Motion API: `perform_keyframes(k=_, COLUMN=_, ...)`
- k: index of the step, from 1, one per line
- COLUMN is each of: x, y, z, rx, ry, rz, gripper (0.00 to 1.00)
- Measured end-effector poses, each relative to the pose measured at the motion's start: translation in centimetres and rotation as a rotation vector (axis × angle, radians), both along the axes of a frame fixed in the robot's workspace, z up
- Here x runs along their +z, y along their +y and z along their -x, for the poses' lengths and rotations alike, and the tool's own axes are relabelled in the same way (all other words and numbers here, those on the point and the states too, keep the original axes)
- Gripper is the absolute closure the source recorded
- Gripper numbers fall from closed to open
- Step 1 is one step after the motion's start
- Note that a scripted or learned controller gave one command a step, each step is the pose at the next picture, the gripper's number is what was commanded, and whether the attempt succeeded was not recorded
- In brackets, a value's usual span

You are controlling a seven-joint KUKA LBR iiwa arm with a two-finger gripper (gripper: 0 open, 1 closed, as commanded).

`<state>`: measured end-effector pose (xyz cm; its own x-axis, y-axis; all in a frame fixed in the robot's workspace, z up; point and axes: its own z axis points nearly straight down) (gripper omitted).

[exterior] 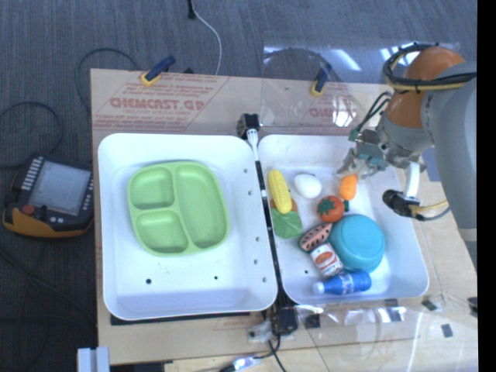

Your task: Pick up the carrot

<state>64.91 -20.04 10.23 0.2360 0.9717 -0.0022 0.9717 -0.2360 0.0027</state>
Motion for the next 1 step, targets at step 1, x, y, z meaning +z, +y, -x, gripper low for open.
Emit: perform_keyframes(k=1, x=8.43, y=5.23, z=-2.04, rx=-0.272, ry=0.000, rz=0.000, gripper=1.00)
